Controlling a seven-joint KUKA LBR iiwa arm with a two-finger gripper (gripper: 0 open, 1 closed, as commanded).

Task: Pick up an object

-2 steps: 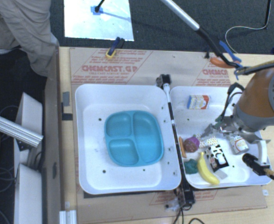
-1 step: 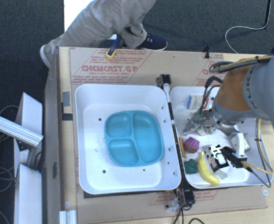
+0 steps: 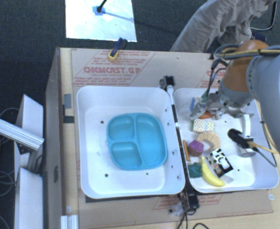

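Note:
My gripper (image 3: 202, 109) hangs low over the back left part of the right bin (image 3: 269, 174). It sits right above a small orange thing (image 3: 208, 115), most of which it hides. Just in front of that lies a pale patterned block (image 3: 203, 125), then a tan croissant-shaped piece (image 3: 210, 138) and a purple toy (image 3: 195, 148). Nearer the front edge lie a yellow banana (image 3: 210, 174), a black-and-white patterned item (image 3: 220, 162) and a teal piece (image 3: 194, 169). I see nothing lifted off the bin floor.
The left bin (image 3: 92, 175) holds a blue divided plate (image 3: 136, 140). A small blue thing (image 3: 193, 102) sits by the right bin's back left wall. The arm's grey body (image 3: 268, 80) covers the right bin's back right corner.

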